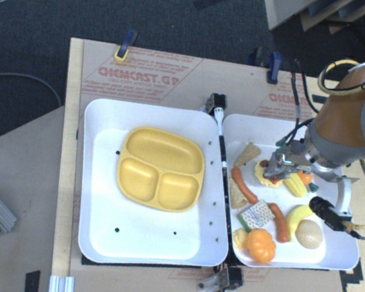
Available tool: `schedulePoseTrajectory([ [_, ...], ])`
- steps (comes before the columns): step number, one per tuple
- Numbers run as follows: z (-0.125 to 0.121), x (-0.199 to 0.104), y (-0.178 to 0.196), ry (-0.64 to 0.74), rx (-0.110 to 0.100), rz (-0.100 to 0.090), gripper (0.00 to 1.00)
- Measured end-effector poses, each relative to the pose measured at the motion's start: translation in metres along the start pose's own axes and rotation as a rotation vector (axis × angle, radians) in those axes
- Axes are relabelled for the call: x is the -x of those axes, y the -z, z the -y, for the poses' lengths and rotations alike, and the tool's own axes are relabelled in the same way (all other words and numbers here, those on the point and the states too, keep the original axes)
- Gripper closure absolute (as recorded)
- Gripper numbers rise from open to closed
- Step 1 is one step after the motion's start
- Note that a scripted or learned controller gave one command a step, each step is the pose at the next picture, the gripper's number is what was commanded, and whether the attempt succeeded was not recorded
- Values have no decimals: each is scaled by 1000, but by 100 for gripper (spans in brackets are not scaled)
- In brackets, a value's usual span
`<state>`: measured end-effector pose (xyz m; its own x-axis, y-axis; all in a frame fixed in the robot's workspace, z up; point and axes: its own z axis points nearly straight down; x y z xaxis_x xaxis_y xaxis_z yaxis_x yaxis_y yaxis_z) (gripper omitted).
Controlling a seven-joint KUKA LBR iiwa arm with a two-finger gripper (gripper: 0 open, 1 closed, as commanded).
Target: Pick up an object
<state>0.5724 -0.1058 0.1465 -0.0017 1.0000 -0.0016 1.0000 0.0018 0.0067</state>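
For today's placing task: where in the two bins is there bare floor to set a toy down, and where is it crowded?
Free: the left bin, a wide bare strip along its near wall below the yellow tray, and a narrower strip to the tray's left. Crowded: the right bin, where the gripper, hotdog, orange, corn and egg lie packed.

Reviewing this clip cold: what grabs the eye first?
The large yellow three-compartment plastic plate lies alone in the left white bin. The right white bin is crowded with toy food, including a round orange pumpkin, and the grey arm's gripper is down among the pieces.
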Motion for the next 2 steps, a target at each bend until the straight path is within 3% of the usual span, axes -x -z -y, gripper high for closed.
schedulePoseTrajectory([
  [2, -4, -6, 81, 0, 0, 0, 100],
])
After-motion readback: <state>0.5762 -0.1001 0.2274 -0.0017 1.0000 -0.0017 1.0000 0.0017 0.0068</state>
